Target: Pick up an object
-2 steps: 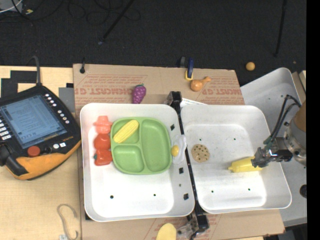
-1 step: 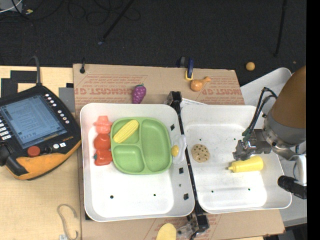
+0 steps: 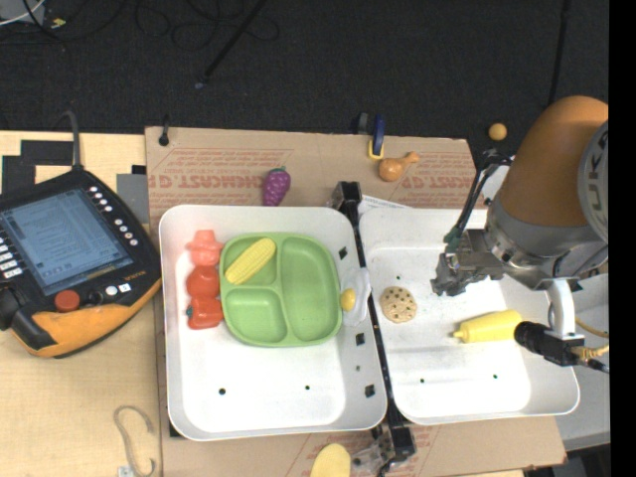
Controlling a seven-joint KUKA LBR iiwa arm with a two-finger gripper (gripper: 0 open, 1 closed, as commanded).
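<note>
My gripper [image 3: 449, 278] hangs low over the right bin [image 3: 477, 400], near its middle. A round chocolate-chip cookie [image 3: 399, 304] lies on the bin floor just to the gripper's lower left, apart from it. Below and right of the gripper, a yellow mustard bottle [image 3: 488, 326] lies on its side. In the left bin [image 3: 258, 405], a green divided plate [image 3: 283, 291] holds a corn cob [image 3: 247, 258]. A red and pink toy figure [image 3: 204, 279] lies beside the plate.
A small yellow piece [image 3: 348, 299] sits at the divider between the bins. Purple grapes [image 3: 276, 185] and an orange pear [image 3: 396, 166] rest on the cardboard behind. A lemon [image 3: 331, 459] lies in front. A teach pendant [image 3: 70, 256] sits at left.
</note>
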